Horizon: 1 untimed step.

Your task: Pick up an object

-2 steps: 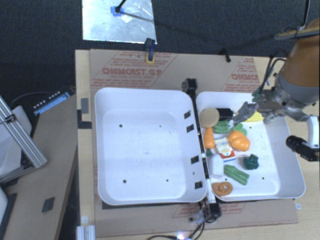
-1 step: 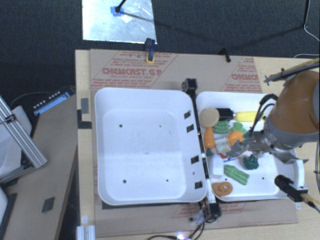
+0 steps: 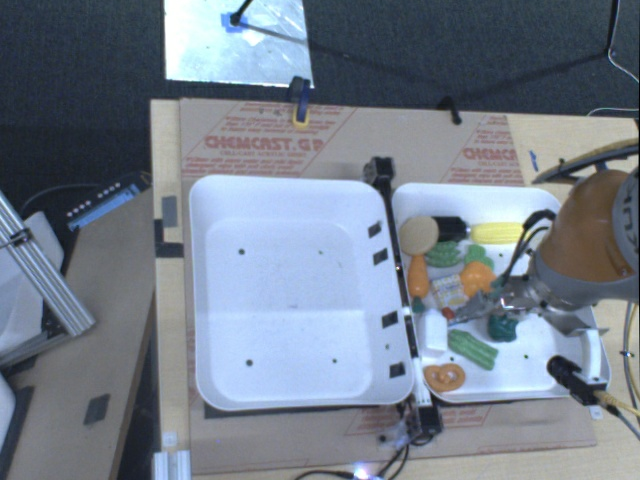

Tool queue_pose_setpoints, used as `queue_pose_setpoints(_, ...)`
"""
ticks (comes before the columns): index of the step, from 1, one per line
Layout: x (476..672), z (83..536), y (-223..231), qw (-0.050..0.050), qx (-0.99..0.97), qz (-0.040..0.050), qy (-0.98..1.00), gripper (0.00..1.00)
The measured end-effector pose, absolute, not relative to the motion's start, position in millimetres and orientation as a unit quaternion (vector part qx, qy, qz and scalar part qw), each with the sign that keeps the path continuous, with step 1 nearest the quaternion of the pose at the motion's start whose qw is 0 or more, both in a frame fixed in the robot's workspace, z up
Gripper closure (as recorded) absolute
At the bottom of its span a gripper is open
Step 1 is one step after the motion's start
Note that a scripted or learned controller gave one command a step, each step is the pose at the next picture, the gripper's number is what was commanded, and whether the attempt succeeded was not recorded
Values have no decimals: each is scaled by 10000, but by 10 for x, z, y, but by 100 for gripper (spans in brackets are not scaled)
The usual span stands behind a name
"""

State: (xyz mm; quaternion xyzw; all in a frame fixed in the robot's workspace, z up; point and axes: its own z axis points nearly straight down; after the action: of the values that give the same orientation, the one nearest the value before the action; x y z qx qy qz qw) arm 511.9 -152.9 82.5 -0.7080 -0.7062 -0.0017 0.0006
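Nearest, by the near left corner of the right bin [image 3: 440, 200]: a round orange toy [image 3: 444, 376], lying flat. Just past it, a green bumpy toy [image 3: 472, 349], on its side.

Next, the gripper [image 3: 478, 310], down low over the middle of that bin, right among the toys, next to a blue-green toy [image 3: 500, 326]. Probably reaching in there because most toys sit close together at that spot, so plenty to grab. Cannot tell if open or closed. Nothing seen held in it.

Behind it, an orange toy [image 3: 478, 276], touching or almost touching the gripper. Maybe the one to pick, but hard to be sure.

Along the far edge: a tan ball [image 3: 419, 234] and a yellow corn toy [image 3: 497, 233], well away from the gripper.

To the side, the left bin [image 3: 290, 183], pressed up against the right one.
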Motion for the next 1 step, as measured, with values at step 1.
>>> queue_pose_setpoints(1,5147,997,-1512,-40,-7061,-42,-7080,100)
